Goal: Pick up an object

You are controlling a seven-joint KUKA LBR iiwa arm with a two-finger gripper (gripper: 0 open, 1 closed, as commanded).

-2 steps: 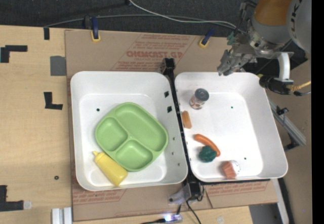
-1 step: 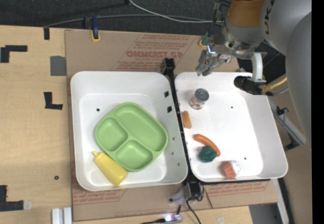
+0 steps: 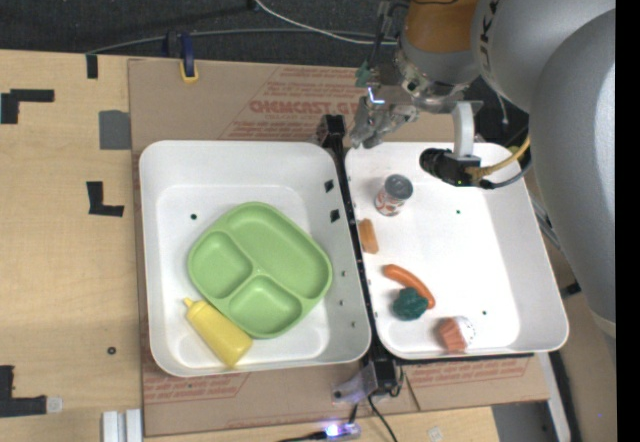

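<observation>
My gripper (image 3: pixel 372 133) hangs over the back left corner of the right bin (image 3: pixel 500 240), close to the divider between the two bins. Nothing shows in it. A small can with a grey lid (image 3: pixel 393 194) stands just in front of it and slightly to the right. Further forward lie a small orange piece (image 3: pixel 369 236), an orange carrot-like stick (image 3: pixel 408 280), a teal lump (image 3: pixel 408 305) touching that stick, and a pink and white piece (image 3: pixel 455 333) near the front wall.
The left bin (image 3: pixel 160 230) holds a green divided plate (image 3: pixel 260 270) and a yellow squeeze bottle (image 3: pixel 216 332) at its front left. The big grey arm (image 3: pixel 560 80) fills the upper right above the right bin's far side.
</observation>
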